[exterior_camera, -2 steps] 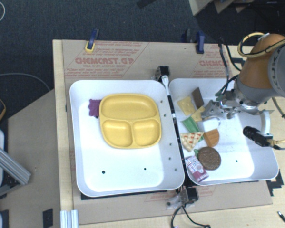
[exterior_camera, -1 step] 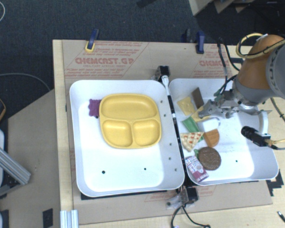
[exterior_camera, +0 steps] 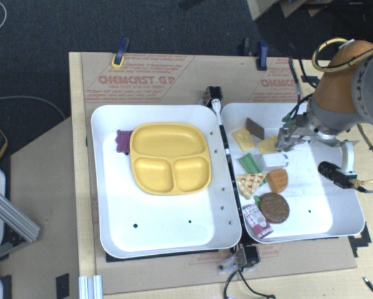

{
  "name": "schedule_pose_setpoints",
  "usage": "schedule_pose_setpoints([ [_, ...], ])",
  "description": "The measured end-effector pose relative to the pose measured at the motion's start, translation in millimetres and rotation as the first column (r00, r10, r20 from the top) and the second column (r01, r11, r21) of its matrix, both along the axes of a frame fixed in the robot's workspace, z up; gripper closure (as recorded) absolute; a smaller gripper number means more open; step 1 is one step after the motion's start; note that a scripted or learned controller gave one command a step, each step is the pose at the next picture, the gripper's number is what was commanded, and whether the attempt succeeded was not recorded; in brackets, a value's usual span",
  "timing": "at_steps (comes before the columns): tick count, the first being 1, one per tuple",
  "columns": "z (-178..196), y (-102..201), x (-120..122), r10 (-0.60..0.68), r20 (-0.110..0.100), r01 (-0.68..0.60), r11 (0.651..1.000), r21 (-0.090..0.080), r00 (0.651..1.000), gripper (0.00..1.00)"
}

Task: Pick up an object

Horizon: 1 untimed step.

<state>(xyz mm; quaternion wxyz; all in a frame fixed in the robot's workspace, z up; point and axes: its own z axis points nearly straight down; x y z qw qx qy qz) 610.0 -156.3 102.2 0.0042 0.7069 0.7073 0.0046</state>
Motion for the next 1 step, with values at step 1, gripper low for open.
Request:
schedule_pose_setpoints([
  [1,46.7,-6.4,6.5,0.0,-0.007,0.0,1.0,-0.003,1.0,1.0],
])
